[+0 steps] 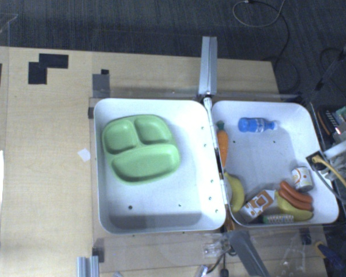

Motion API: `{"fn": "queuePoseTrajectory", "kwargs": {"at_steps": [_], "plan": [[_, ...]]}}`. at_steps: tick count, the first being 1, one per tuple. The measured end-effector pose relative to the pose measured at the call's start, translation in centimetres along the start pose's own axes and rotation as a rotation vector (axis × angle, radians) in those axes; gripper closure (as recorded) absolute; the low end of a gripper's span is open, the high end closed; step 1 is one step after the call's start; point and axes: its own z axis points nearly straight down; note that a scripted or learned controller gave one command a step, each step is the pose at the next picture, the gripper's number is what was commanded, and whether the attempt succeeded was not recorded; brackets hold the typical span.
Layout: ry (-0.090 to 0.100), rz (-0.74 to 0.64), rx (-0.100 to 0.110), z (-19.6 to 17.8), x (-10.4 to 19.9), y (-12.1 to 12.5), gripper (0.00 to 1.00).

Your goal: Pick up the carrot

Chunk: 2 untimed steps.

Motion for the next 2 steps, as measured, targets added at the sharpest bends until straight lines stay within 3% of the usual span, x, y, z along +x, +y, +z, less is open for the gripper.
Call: {"fn": "queuePoseTrajectory", "kwargs": {"at_steps": [2], "plan": [[0.002,-0.022,-0.002,-2.1,0.4,-0.1,1.00]]}}
